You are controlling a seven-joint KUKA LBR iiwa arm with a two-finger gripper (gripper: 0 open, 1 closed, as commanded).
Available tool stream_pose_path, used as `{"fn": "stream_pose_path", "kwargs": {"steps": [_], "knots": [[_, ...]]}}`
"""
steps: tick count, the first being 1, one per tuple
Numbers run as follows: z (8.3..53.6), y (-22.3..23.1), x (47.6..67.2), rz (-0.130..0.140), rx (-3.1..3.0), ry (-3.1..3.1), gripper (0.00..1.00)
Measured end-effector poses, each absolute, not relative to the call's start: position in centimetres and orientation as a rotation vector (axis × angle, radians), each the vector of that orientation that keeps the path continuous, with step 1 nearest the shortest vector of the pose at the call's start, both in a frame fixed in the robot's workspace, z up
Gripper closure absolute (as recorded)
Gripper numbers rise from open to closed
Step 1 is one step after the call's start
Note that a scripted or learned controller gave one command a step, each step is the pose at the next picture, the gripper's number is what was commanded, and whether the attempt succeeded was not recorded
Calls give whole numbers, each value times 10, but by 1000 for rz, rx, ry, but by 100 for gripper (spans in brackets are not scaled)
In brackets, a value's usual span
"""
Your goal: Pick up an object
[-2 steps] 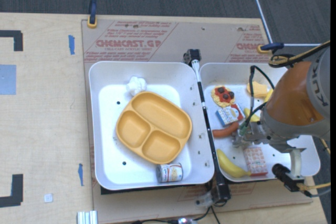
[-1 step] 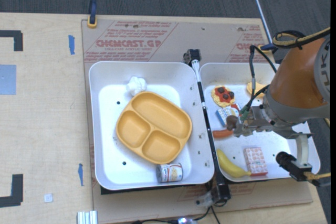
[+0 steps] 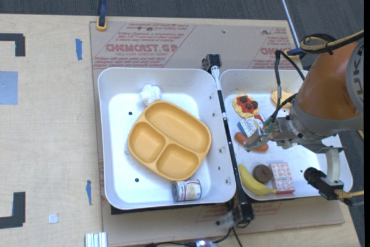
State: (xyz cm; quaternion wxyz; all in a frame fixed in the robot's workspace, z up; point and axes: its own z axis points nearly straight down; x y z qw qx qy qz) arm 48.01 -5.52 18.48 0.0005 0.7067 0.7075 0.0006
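My gripper (image 3: 258,137) hangs low over the left part of the right bin (image 3: 341,168), at the end of the grey and orange arm. Right under and beside it lie a small blue and white carton (image 3: 249,126) and a red sausage-shaped toy (image 3: 241,137). A pizza slice toy (image 3: 245,104) lies just beyond them. Toward the front of this bin are a banana (image 3: 251,182), a brown round piece (image 3: 263,173) and a red and white box (image 3: 281,176). The view does not show anything held.
The left bin (image 3: 110,124) holds a yellow divided plate (image 3: 169,140), a white crumpled lump (image 3: 150,91) at the back and a small can (image 3: 187,190) on its side at the front. A yellow item (image 3: 278,95) is partly hidden behind the arm.
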Motion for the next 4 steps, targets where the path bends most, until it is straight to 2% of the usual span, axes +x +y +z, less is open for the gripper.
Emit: {"fn": "stream_pose_path", "kwargs": {"steps": [1, 2, 3, 4], "knots": [[185, -55, 480, 2, 2220, 2222, 0], [135, -110, 522, 0, 2220, 2221, 0], [86, -95, 505, 3, 2220, 2221, 0], [86, -92, 481, 5, 2219, 2219, 0]]}}
